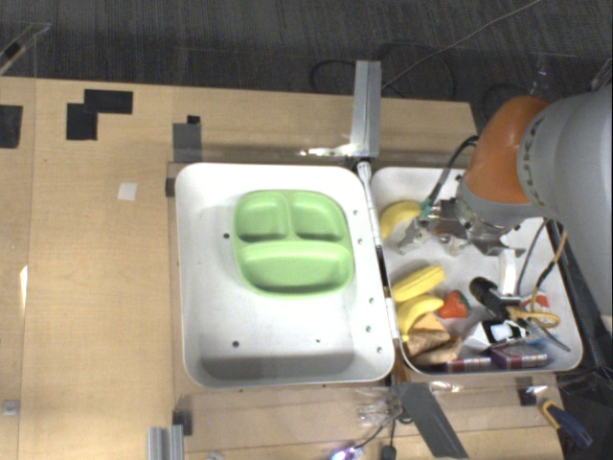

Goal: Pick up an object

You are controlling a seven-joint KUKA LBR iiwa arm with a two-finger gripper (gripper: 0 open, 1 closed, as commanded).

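Note:
My gripper (pixel 421 228) hangs low over the back of the right bin (pixel 565 338), with the grey arm and its orange band behind it to the right. Just to its left, a round yellow fruit (pixel 396 217) lies against the bin's left wall, close to the gripper or touching it. In front of the gripper lie a yellow banana (pixel 419 281), a second yellow piece (pixel 415 311), a small red item (pixel 454 306), a brown wedge-shaped piece (pixel 431 334) and a dark purple pen-like stick (pixel 508 359).
The left bin (pixel 206 343) holds a green divided plate (pixel 289 241) near its back. A metal post (pixel 367 113) rises behind the wall between the two bins. The things in the right bin crowd its front half.

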